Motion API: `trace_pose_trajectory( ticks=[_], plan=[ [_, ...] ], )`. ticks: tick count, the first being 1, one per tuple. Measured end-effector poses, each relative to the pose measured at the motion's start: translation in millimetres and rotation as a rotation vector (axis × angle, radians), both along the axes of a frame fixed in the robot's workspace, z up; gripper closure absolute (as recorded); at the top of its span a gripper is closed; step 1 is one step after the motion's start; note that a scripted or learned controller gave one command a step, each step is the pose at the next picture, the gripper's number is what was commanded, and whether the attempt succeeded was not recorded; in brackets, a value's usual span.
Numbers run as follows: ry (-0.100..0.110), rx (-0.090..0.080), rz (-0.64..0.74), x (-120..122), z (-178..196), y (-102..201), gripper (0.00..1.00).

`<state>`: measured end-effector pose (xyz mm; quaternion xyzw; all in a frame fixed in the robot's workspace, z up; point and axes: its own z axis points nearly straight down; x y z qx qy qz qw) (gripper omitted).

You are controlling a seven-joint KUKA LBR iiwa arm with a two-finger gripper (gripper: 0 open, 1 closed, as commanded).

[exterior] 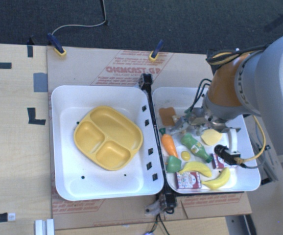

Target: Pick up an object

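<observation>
1. Cardboard sheet point(127, 72) covers the wooden bench point(14, 146).
2. Left bin point(63, 180) holds a yellow divided plate point(108, 137).
3. Right bin point(251, 180) holds toy food: bananas point(205, 173), carrot point(169, 145), green bottle point(196, 147).
4. The gripper point(193, 121) hangs low over these; I cannot tell its grip.

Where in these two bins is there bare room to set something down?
The left bin has bare floor around the yellow plate, widest along its near edge and left side. The right bin is crowded: carrot, green bottle, bananas and the gripper fill its floor.
</observation>
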<state>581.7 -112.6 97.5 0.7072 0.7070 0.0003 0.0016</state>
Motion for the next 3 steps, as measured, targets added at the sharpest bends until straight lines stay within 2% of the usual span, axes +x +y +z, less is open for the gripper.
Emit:
trace_pose_trajectory(
  ticks=[1, 3],
  plan=[
    [-0.001, 0.0, 0.003, 85.9, -11.9, 14.0, 0.0],
    [0.001, -0.002, 0.002, 86.9, -12.1, 18.2, 0.0]
  ],
)
